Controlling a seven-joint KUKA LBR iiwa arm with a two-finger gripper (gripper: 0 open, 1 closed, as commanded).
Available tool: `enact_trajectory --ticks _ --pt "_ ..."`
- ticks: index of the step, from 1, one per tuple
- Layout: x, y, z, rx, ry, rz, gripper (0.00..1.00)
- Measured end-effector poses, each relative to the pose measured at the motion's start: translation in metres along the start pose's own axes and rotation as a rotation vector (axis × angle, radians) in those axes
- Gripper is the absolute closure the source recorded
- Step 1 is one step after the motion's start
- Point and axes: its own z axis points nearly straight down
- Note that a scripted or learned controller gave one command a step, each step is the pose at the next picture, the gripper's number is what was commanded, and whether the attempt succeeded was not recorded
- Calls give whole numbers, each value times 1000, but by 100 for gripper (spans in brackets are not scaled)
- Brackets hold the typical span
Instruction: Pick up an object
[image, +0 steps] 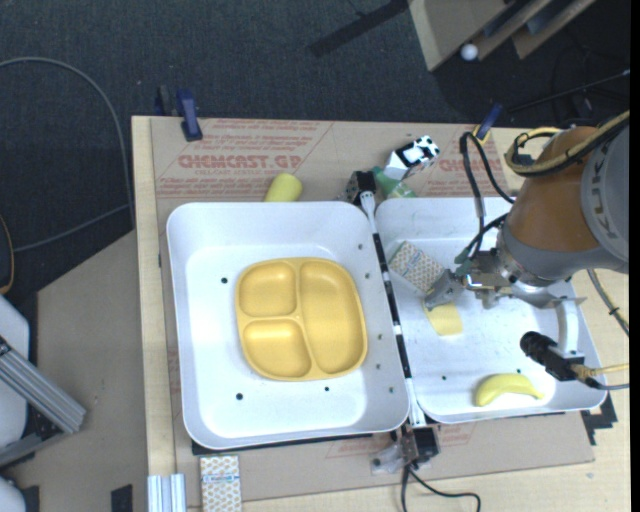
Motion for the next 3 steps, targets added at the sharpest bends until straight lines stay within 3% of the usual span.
enact_trajectory --ticks 1,3 --pt "-7 -3 47 0 0 1 0" --pt "-8 -3 47 -1 0 2 0"
